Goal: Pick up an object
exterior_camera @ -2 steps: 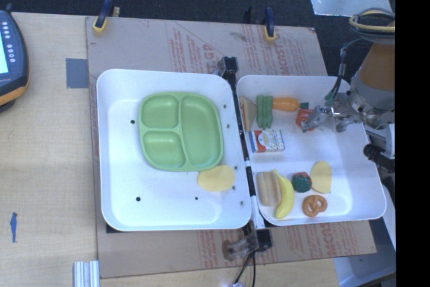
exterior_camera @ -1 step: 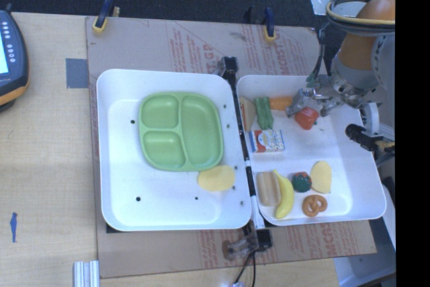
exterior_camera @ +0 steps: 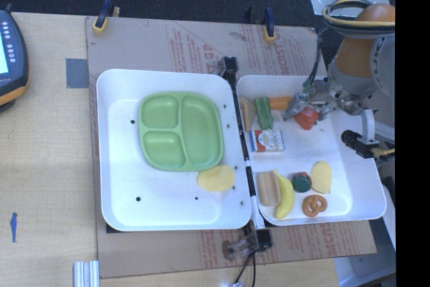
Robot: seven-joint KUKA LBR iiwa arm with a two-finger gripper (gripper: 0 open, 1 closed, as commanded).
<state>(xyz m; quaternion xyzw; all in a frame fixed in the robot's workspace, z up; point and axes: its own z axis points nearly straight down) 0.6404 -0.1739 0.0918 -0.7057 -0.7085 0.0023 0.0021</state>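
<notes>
The end effector [exterior_camera: 308,109] sits low in the right bin [exterior_camera: 366,208], over a small red object [exterior_camera: 306,119] just right of the green vegetable piece [exterior_camera: 263,112]. The red piece seems to lie between the fingers, though the view is too coarse to say whether they are clamped on it or apart. To do the grasp well, the fingers should straddle the red piece squarely, close fully, then lift straight up, clear of the vegetable piece.
</notes>
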